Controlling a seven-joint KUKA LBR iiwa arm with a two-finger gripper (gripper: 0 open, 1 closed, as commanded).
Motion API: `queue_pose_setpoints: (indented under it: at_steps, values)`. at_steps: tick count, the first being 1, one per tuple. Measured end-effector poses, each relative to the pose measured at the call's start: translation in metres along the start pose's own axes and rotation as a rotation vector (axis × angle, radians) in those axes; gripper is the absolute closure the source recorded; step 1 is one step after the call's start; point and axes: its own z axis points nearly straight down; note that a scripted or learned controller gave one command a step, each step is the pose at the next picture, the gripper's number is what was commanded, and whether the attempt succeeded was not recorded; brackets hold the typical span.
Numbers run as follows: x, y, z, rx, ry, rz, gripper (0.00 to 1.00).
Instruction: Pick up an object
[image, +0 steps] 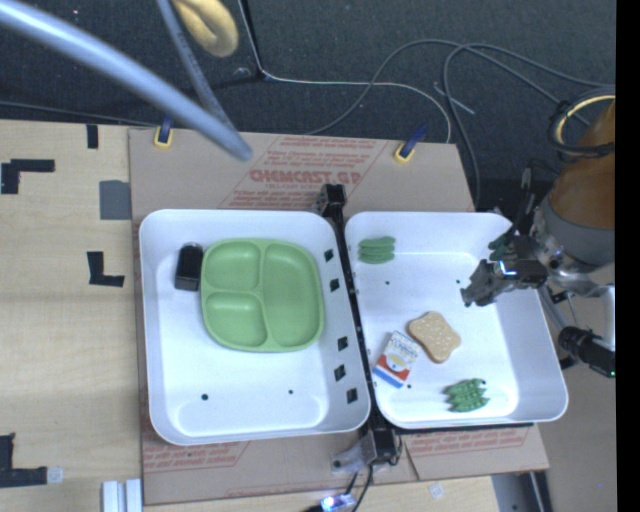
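At right of the frame, the hand (487, 283) hangs over the right bin (530, 400); its state I cannot tell. Below-left of it lies the bread slice (435, 337), beside a small carton (398, 359).

A pale wooden counter (60, 330) with black tape marks (100, 268) carries a sheet of brown cardboard (300, 170) printed in red. Behind it lies dark grey carpet (400, 40), crossed by thin loose cables (420, 75). Light is even and soft.
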Motion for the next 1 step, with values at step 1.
queue_pose_setpoints:
  at_steps: [1]
  values:
    - [0.0453,0.0149,0.0024,0.007,0.003,-0.004,1.0]
